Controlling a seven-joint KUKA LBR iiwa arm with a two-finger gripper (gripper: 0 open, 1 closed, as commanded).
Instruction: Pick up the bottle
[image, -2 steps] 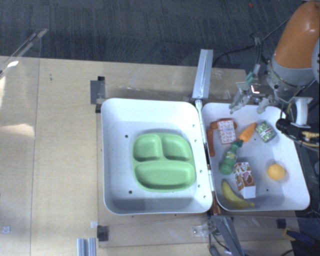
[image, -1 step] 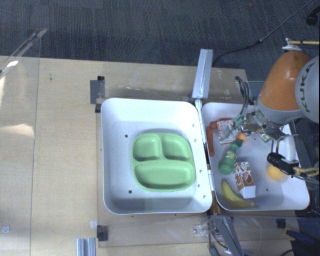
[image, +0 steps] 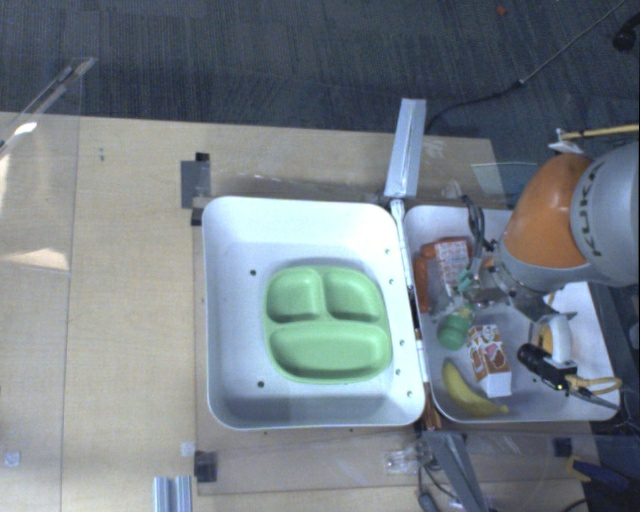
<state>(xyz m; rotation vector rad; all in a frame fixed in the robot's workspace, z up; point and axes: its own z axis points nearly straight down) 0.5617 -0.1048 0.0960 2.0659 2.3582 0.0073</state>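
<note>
Spotting a small rounded green bottle (image: 454, 329) lying in the right shallow white bin (image: 540, 400) beside the hand (image: 478, 290), grasp impossible to tell. Noting a green divided plastic tray (image: 328, 322) occupying the left shallow white bin (image: 230, 330).

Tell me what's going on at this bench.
The arm reaches in from the right over the right bin, aiming to pick up the bottle. Its gripper is down by the green bottle, which lies between an orange packet and a small carton, with a banana nearer the front wall. Whether it has a hold on the bottle cannot be told. The left bin holds a green divided tray.
</note>
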